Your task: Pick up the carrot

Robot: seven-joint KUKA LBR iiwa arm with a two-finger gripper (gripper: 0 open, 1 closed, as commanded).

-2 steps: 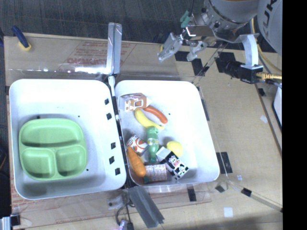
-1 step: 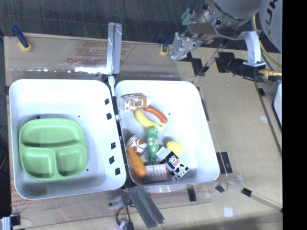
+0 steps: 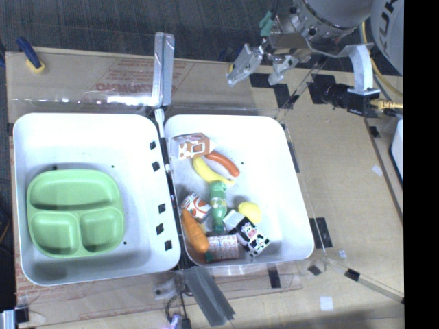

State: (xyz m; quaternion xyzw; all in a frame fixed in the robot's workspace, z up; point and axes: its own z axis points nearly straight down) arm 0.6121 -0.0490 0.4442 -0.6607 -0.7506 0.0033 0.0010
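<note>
Orange carrot [image 3: 195, 234] lying low in the right bin [image 3: 293, 204], tucked against its left wall (green bottle [image 3: 217, 208] just beside). Up beyond the far rim, gripper [image 3: 260, 64] hanging spread open, clutching nothing.

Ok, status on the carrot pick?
Gripper open, above right bin's far edge. Carrot at near-left corner, untouched. Green bottle, can crowd it.

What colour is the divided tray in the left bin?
Light green, plain with no pattern. The divided tray shows clearly in the camera view, lying flat in the left bin.
</note>
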